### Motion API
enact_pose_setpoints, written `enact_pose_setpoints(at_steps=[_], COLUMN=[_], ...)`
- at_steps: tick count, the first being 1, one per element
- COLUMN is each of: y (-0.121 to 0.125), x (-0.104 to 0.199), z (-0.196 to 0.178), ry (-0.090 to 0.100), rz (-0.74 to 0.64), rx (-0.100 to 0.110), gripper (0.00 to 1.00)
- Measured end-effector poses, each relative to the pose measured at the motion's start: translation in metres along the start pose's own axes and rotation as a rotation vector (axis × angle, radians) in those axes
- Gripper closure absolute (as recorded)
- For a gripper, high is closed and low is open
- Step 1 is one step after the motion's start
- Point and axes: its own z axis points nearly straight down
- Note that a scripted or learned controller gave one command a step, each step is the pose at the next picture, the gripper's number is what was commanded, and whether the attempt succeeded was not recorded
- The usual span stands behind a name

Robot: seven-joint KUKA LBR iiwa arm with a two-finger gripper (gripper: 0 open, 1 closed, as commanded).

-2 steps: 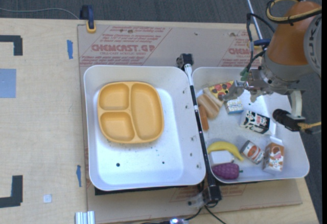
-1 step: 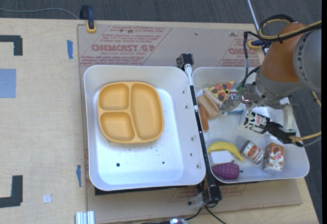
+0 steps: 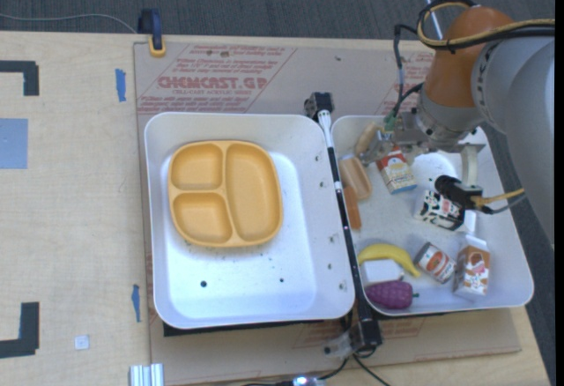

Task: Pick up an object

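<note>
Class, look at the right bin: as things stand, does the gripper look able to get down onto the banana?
Probably yes. The banana lies uncovered near the front of the right bin, nothing on top of it, though the purple grapes and a small can sit close beside it.

Grey rounded arm (image 3: 520,80), glossy orange band (image 3: 463,58) above wrist; black and yellow cables looping over band; metallic hand (image 3: 397,137) assembly below.
</note>
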Motion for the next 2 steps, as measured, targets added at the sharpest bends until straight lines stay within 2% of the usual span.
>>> enact_pose_setpoints(at_steps=[1,2], y=[0.002,0.01], x=[0.0,0.097], z=[-0.012,-0.098], ry=[-0.002,0.006], rz=[-0.001,-0.002], rx=[-0.005,0.006], gripper=[1.0,1.0])
